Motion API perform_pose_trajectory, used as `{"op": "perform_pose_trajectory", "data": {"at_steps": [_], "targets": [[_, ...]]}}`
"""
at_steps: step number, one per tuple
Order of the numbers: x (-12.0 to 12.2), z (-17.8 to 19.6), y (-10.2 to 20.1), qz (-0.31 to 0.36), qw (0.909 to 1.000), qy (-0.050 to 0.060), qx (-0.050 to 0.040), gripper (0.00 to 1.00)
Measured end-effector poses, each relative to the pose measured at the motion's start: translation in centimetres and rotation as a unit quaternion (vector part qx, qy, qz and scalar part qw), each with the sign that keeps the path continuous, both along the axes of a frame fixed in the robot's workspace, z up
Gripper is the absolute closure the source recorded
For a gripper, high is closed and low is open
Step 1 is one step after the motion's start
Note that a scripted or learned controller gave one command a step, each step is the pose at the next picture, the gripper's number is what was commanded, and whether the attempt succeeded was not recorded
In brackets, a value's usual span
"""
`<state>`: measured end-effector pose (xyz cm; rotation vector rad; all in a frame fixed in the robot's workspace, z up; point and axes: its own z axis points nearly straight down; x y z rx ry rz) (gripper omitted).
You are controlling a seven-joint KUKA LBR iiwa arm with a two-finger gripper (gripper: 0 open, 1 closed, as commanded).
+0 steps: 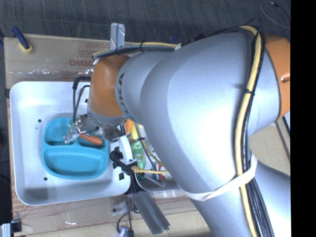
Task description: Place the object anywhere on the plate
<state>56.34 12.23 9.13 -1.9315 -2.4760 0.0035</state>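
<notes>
A blue plate (74,162) with two compartments lies in the left white bin (24,132). An orange, sausage-shaped object (92,140) rests at the plate's right side, on the ridge between the upper and lower compartments. My gripper (73,132) hangs low over the upper compartment, just left of the orange object and close to it. Whether it touches the object I cannot tell. The grey arm with its orange band (106,90) reaches in from the right and hides the upper right part of the plate.
The arm's bulk covers most of the right bin, where a green and yellow item (138,154) peeks out under it. Cardboard (54,53) lines the bench behind the bins. A blue-handled tool (20,37) lies at the far left corner.
</notes>
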Motion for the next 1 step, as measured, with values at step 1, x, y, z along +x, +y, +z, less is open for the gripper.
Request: {"op": "perform_pose_trajectory", "data": {"at_steps": [1], "targets": [[-0.59,3.62,1.76,-0.053,0.9986,0.0,-0.0002,0.0]]}}
